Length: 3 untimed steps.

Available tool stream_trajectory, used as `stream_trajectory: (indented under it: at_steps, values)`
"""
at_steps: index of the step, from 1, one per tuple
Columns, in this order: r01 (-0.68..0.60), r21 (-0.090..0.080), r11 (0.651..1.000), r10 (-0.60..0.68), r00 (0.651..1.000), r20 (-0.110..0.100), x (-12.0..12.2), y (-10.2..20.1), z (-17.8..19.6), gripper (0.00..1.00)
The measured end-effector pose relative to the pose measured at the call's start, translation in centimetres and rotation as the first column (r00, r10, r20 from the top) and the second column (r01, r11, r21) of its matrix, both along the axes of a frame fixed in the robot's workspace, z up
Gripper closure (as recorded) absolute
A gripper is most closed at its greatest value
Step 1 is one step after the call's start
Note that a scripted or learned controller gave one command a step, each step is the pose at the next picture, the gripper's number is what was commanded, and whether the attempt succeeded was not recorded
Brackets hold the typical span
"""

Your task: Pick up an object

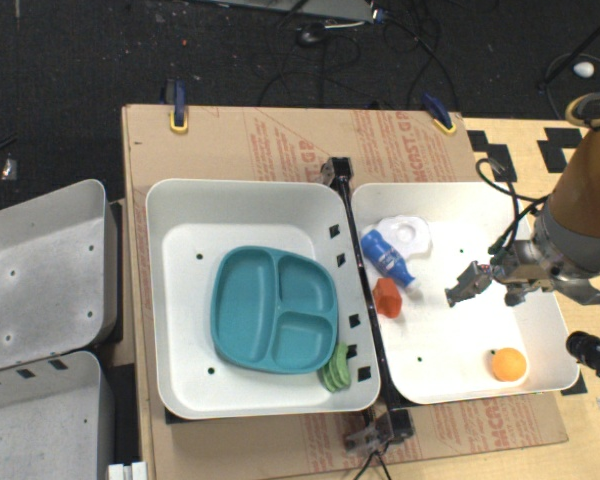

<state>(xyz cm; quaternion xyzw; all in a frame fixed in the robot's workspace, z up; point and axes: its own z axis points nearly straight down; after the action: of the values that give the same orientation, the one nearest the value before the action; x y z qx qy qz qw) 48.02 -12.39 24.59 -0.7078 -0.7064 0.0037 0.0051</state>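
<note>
**Arm poised over right-hand bin, small objects within reach**

Camera view: the grey KUKA arm with its orange band reaches in from the right, its dark two-finger gripper [467,284] hanging above the bare floor of the right white bin [450,373]. Whether the fingers are spread or closed cannot be told from this angle; nothing is seen between them.

Any of four things in that bin could serve the task. Nearest the fingers lies a small red-orange block [387,297], close to the divider between the bins. Just above it, touching or nearly so, a blue plastic bottle [388,257] lies on its side, and beside that sits a white round lid-like piece [406,233]. A small orange ball [507,365] rests well apart, near the bin's lower right corner.

All look light and rigid. The ball would likely roll off a careless pinch; the bottle's smooth, rounded body seems best gripped across its width. The red-orange block looks the simplest target, though the divider wall and the bottle crowd it.

In the left white bin [180,208] a teal divided plastic plate [275,309] lies flat, a green ridged object [335,370] tucked at its lower right edge, clear of the arm's work.
</note>
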Motion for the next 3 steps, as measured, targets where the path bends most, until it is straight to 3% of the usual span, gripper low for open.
stream_trajectory:
  at_steps: [1, 3]
  values:
    - [-0.003, -0.002, 1.000, 0.003, 1.000, 0.012, 0.2, 0.0, 0.6, 0.00]
    - [0.000, 0.000, 1.000, 0.000, 1.000, 0.006, 0.3, 0.7, -11.1, 0.00]
